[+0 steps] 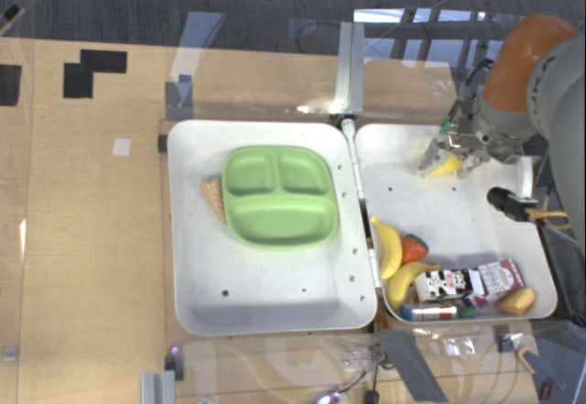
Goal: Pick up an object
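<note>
**End effector low over a lone yellow piece: hazards of the grasp**

Seen from above at a slant: grey arm (560, 95) reaching in from the right, end effector (450, 153) low in the far part of the right shallow white bin (458, 228), directly at a small yellow piece (442, 168). Touching or just above it, not resolvable. State of the end effector likewise impossible to tell, whether spread, pressed together or pinching.

Likeliest target, judged from position: that yellow piece, alone on bare bin floor. Well apart from it, a cluster in the near corner:
- two yellow plastic bananas (392, 256)
- a red rounded toy fruit (415, 247)
- two small printed cartons (462, 282)
- a marker-like pen (432, 311)
- an orange-yellow lump (517, 300)

In the left shallow white bin (265, 297), on the same wooden counter (92, 237): a green three-compartment plastic plate (277, 196), with a tan textured wafer (213, 199) tucked at its left edge.

Probable failures:
- Closing on nothing, through a slight error in height or aim over so small and low a thing.
- Nudging the piece sideways toward the bin's far wall instead of enclosing it.
- A hold on one edge only — then a drop on lifting.

Little danger of disturbing the near cluster, given the gap.
</note>
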`<state>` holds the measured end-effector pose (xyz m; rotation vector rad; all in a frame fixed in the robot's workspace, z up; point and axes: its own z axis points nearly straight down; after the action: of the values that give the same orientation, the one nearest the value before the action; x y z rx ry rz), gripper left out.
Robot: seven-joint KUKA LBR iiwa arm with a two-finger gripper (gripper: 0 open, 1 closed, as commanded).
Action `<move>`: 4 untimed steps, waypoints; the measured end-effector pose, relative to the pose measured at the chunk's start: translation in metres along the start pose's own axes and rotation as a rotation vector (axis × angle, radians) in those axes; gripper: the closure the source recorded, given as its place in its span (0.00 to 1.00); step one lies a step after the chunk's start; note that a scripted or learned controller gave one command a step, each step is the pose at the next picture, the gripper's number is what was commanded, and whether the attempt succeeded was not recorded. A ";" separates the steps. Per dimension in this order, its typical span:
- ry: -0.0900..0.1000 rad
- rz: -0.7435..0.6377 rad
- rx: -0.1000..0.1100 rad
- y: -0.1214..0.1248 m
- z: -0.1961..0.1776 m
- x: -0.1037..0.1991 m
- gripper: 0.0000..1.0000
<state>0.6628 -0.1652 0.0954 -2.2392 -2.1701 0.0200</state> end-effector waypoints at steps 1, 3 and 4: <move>-0.008 -0.099 -0.034 0.000 -0.117 0.064 1.00; -0.010 -0.253 -0.028 -0.070 -0.029 0.030 0.00; -0.015 -0.335 -0.044 -0.111 0.007 0.034 0.00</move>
<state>0.5531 -0.1281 0.0916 -1.8692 -2.5457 -0.0167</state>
